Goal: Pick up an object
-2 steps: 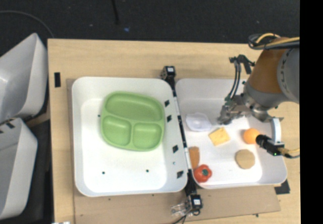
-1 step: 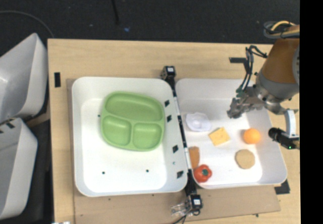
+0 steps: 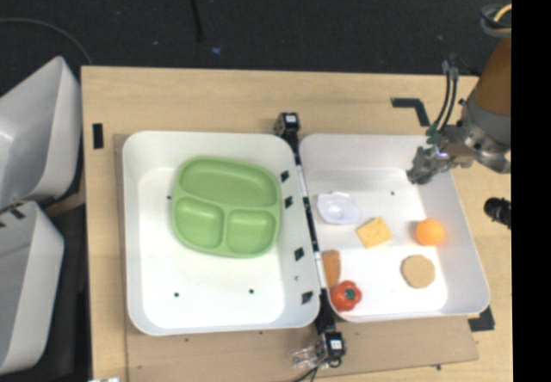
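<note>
Reaching in from the right, my arm (image 3: 491,105) comes over the far right part of the right bin (image 3: 461,294), its grey wrist angled down and to the left with the orange band just above it. I see the gripper (image 3: 424,167) hanging over the bin's far right corner, close to the far rim; whether it is parted or closed I cannot tell from here. Nothing shows between its tips.

Nearer to me from the tool lie the things to pick. An orange ball (image 3: 430,232) sits near the right wall. Left of it is a yellow wedge (image 3: 374,232), and left again a small white cup (image 3: 337,208) close to the divider. A tan round disc (image 3: 417,271) lies on the near side of the ball. A red tomato (image 3: 345,295) rests in the near left corner, with an orange-brown piece (image 3: 331,265) just beside it against the left wall. All lie well apart from the tool.

Bare white floor runs under and left of the gripper along the far rim.

Across the divider, the left bin (image 3: 146,303) holds a green divided plate (image 3: 227,206) in its far half.
</note>
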